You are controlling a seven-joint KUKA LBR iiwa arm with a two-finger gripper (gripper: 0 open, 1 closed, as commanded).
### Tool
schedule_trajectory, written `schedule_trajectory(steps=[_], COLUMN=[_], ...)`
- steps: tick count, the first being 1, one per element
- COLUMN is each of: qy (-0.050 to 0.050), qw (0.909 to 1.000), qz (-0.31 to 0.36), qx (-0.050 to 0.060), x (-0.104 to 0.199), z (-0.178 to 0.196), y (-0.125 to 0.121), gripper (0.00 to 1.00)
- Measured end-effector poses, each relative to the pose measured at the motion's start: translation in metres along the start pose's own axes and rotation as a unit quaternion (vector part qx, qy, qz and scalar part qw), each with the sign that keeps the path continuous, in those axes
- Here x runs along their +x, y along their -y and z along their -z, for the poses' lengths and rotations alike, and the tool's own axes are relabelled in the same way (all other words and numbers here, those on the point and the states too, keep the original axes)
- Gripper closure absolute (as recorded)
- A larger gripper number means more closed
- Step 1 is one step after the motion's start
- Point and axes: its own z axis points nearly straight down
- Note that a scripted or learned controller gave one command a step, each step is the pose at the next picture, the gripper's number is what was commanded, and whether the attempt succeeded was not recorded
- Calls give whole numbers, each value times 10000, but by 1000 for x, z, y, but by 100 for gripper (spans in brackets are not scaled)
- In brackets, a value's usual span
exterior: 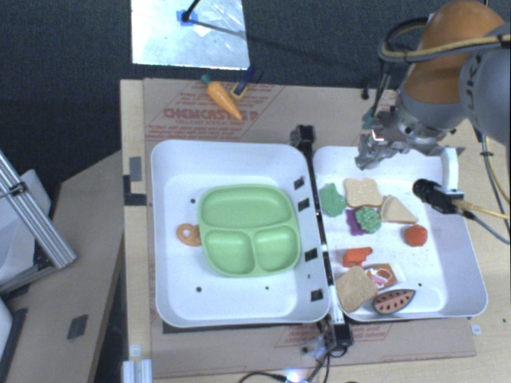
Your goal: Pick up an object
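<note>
Cardboard-topped bench [200, 110] under two white bins [172, 182].

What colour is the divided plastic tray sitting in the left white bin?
Light green: the three-compartment plastic tray shows clearly in the camera view.

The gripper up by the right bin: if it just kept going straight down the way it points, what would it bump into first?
Probably the bare white floor of the right bin near its far edge; the gripper hangs just beyond the bread slice. Depth is hard to judge from this slant.
</note>
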Motion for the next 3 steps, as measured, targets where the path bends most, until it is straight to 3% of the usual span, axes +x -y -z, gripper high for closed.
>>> schedule_trajectory(steps=[2, 3], qy=[-4, 3], qw=[10000, 10000], qz=[2, -9], qx=[21, 16], x=[84, 94], z=[3, 1], y=[68, 74], gripper=[100, 100])
